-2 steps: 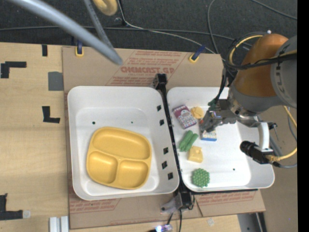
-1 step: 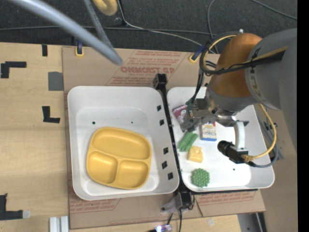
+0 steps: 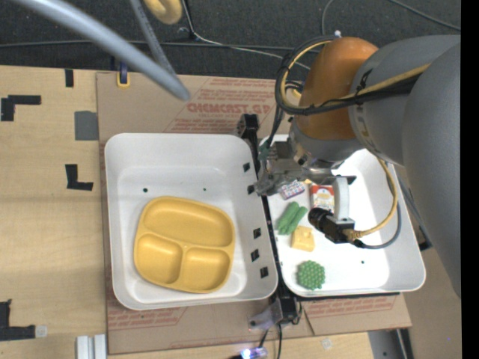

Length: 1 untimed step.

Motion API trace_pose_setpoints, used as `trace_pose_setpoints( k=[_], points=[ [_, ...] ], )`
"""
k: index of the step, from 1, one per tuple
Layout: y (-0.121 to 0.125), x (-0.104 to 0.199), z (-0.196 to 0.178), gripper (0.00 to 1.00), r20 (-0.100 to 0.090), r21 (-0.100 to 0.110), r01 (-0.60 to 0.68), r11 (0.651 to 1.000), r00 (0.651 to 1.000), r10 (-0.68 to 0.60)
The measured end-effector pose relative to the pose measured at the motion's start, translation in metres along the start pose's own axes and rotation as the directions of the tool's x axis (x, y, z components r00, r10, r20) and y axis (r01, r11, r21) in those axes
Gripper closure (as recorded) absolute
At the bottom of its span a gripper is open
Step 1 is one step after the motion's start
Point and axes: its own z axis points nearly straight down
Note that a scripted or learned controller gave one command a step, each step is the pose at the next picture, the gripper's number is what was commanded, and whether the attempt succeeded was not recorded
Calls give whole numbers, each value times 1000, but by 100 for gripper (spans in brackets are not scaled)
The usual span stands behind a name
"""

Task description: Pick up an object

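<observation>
Claw (image 3: 278, 176) low over right bin (image 3: 389, 275), grip state unclear, green pod (image 3: 290, 218) just below

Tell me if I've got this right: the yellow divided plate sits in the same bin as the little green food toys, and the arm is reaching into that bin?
Not quite. The camera view shows the yellow divided plate alone in the left bin. The green bean pod, the broccoli and the cheese wedge lie in the right bin, where the arm reaches in.
</observation>
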Motion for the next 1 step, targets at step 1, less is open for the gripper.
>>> trace_pose_setpoints(
  k=[1],
  points=[
    [5, 65, 1, 100, 0, 1, 2, 1000, 1000, -2]
  ],
)
